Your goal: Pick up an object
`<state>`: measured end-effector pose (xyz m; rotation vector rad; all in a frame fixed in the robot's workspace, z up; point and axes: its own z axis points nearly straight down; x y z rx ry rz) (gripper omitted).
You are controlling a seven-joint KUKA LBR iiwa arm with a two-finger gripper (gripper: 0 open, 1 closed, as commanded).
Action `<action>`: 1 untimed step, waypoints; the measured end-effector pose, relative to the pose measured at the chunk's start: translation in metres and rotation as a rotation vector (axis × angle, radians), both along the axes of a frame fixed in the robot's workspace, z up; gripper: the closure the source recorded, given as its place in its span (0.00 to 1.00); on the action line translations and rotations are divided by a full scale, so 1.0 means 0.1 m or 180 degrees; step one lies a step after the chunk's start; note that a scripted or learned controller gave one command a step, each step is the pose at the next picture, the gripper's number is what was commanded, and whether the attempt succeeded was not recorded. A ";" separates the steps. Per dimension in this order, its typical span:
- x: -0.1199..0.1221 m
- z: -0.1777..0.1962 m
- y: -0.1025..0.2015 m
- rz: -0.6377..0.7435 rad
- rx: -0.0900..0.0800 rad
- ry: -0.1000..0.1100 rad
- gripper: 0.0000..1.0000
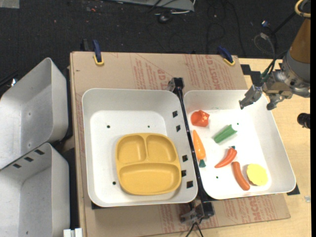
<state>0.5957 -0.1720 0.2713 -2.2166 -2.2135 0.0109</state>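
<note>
Glossy red pepper [200,117], squat, lying beside orange carrot [198,144].

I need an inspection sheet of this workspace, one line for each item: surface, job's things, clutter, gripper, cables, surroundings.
Surface: brown board bearing left bin and right bin.
Job's things: in the right bin, tomato, green pepper, carrot, red chili, sausage, yellow disc.
Clutter: yellow divided plate in the left bin.
Gripper: gripper open above the right bin's far right corner, holding nothing.
Cables: black cables on the floor.
Surroundings: spare white bins at left.
</note>
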 end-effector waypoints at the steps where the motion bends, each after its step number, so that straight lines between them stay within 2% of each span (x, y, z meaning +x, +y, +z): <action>1: 0.02 0.07 0.00 0.0007 -0.0007 -0.0036 0.00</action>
